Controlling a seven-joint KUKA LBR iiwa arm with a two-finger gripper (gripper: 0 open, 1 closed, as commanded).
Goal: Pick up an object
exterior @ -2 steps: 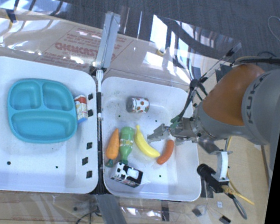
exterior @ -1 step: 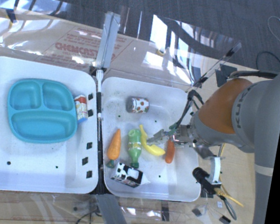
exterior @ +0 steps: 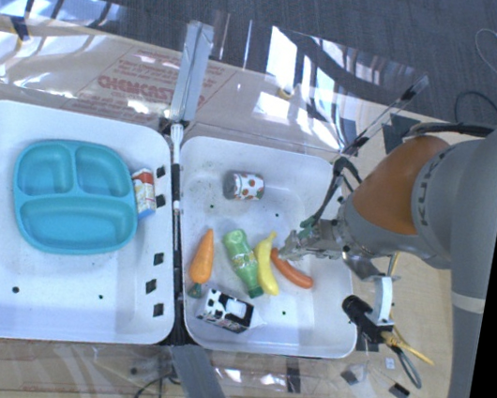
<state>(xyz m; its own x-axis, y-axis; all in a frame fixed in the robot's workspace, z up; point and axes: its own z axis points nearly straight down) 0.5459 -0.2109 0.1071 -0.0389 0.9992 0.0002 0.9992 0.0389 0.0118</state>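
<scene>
One hand (exterior: 301, 244) low over the right bin (exterior: 320, 335), beside the hot dog (exterior: 293, 273).

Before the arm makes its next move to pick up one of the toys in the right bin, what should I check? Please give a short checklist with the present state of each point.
1. Gripper is over the right bin: ok.
2. A target lies near it, the red sausage just below: ok.
3. Sausage free of neighbours: not ok, the banana looks to touch it.
4. Something already between the fingers: cannot tell.
5. Other toys away from the approach, carrot and spotted cup: ok.
</scene>
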